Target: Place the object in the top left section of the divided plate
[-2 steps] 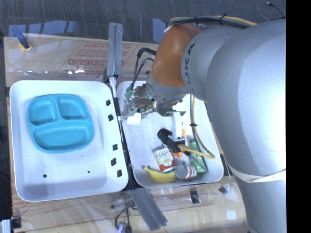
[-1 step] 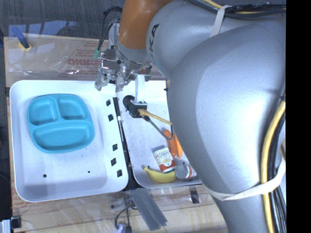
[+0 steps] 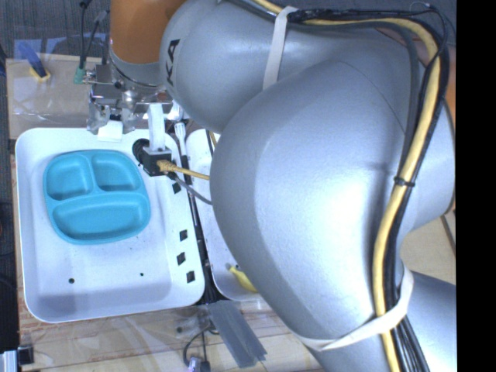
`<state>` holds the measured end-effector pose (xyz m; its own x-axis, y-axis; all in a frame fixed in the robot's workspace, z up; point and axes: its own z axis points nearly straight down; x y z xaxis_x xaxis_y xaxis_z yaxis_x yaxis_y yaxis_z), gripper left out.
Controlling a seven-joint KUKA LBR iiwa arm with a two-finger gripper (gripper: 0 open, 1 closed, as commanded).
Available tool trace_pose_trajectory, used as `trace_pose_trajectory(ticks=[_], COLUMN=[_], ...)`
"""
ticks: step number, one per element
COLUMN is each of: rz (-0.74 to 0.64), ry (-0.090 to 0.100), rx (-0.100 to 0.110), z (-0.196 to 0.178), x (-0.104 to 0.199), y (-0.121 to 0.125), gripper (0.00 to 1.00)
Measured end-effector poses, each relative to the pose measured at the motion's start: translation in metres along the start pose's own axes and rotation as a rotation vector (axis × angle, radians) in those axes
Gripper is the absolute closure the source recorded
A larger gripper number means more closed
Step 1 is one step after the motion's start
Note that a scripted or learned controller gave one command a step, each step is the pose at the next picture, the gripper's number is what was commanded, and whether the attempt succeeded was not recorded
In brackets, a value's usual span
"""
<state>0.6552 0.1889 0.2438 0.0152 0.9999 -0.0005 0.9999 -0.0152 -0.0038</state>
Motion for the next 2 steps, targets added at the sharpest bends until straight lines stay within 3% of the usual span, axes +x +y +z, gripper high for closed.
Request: trace_pose_trajectory(ticks=[1, 2], rz=[-0.172, -0.172], ry=[0.000, 0.000], rx=[0.002, 0.001], z=[0.0110, 0.0108], x=[0.0290, 0.0290], y=[-0.0797, -0.0796], gripper=[1.00, 0.00])
